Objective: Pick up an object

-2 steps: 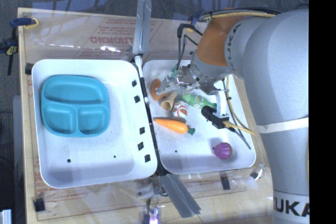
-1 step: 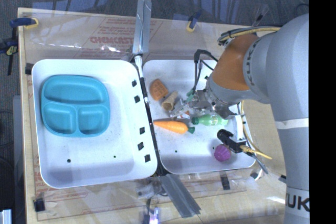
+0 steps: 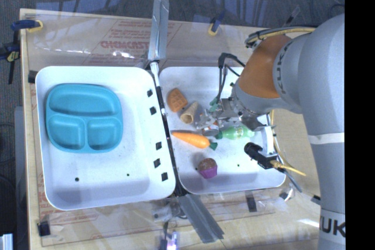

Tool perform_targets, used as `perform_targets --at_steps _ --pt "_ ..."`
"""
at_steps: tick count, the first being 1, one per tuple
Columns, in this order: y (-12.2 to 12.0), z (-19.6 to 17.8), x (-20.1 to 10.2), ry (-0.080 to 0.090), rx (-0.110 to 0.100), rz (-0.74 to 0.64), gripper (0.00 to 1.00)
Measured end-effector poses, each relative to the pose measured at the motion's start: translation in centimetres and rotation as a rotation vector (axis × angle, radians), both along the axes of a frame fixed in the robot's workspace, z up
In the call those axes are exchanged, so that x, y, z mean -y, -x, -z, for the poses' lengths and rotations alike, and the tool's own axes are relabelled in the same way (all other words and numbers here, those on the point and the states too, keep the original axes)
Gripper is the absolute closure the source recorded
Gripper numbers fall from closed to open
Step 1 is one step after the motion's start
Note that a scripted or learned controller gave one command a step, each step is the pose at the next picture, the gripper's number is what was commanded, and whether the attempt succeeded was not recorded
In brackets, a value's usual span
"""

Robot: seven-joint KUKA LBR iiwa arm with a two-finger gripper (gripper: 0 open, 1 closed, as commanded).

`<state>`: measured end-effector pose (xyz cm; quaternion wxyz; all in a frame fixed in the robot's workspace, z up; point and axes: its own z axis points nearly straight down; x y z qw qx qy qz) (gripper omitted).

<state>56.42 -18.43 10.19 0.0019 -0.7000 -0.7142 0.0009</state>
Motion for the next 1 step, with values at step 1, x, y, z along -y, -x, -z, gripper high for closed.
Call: perform_targets --at_steps 1 --pt "-3.75 -10.29 -0.17 0.001 0.002 0.003 1.0"
